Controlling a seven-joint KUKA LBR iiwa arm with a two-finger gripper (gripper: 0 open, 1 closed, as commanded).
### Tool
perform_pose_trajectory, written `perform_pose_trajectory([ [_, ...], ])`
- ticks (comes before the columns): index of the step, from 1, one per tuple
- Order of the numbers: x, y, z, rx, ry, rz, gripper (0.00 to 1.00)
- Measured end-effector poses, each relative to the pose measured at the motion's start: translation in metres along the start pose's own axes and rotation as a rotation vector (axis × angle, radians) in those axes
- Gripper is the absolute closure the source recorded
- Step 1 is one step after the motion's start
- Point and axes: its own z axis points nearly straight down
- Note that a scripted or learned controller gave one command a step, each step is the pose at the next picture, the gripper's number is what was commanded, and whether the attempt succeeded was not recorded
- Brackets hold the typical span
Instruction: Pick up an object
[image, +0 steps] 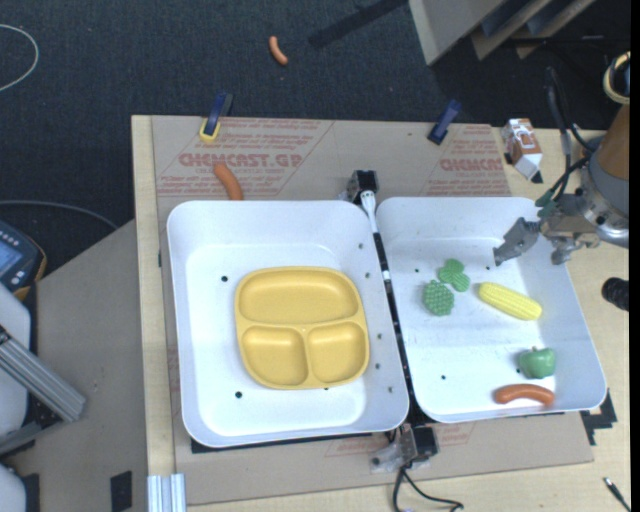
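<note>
The gripper hovers over the far right part of the right bin, fingers spread and holding nothing. Just nearer lies a yellow corn cob (green broccoli sits to its left).

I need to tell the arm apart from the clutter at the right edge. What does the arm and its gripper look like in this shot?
The arm's end is a grey metal wrist block, with black cables looping above it. From it a dark grey gripper with slim, angular fingers juts out over the right white bin. No markings are readable on it.
</note>
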Motion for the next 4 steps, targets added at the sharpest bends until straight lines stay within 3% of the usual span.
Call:
perform_pose_trajectory([
  [1,0.000,0.003,-0.007,-0.013,-0.003,-0.003,0.00],
  [3,0.003,0.009,0.119,-0.007,-0.001,-0.003,0.00],
  [4,0.003,0.008,0.139,-0.009,-0.001,-0.003,0.00],
])
